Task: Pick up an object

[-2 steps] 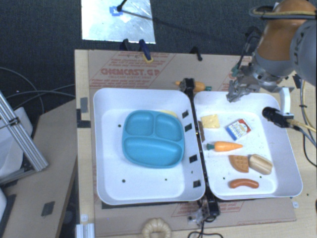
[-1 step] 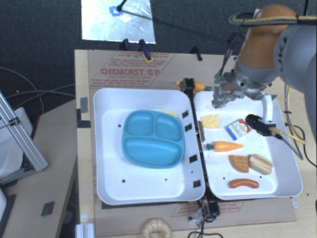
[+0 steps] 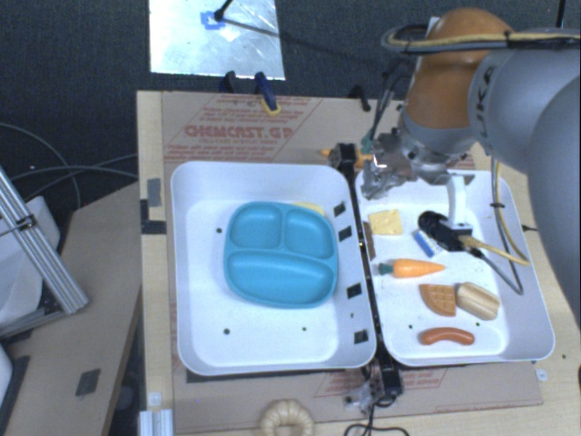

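Two shallow white bins sit side by side on the bench. The left bin (image 3: 195, 334) holds a blue divided plate (image 3: 280, 252). The right bin (image 3: 536, 330) holds toy food: cheese slice (image 3: 386, 222), carrot (image 3: 413, 267), waffle piece (image 3: 438, 299), bread roll (image 3: 478, 300), sausage (image 3: 446, 337). The gripper (image 3: 377, 184) hangs over the right bin's far left corner, near the cheese, probably lining up a pick; whether it is apart or together I cannot tell.
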Robot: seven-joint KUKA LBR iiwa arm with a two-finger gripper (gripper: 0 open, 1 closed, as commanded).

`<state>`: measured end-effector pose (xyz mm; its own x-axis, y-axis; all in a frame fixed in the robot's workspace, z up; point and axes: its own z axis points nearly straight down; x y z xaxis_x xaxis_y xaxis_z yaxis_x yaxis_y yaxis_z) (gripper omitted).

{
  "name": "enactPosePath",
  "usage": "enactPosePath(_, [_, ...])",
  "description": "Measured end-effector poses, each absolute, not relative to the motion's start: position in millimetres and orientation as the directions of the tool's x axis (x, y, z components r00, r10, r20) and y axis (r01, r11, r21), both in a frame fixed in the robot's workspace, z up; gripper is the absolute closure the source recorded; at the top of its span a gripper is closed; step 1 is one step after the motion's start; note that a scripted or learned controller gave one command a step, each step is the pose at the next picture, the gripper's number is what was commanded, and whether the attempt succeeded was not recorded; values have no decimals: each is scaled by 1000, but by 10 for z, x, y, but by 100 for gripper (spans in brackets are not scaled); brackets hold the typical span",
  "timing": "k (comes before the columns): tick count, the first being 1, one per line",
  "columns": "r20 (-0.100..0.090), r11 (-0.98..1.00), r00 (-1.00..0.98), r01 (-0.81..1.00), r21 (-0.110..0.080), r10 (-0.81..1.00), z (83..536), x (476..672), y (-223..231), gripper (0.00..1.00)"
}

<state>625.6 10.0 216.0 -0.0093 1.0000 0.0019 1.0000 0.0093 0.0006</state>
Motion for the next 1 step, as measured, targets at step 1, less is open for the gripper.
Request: enactPosePath(1, [2,10,-10,1000,3,1000,2342,6197,556,100])
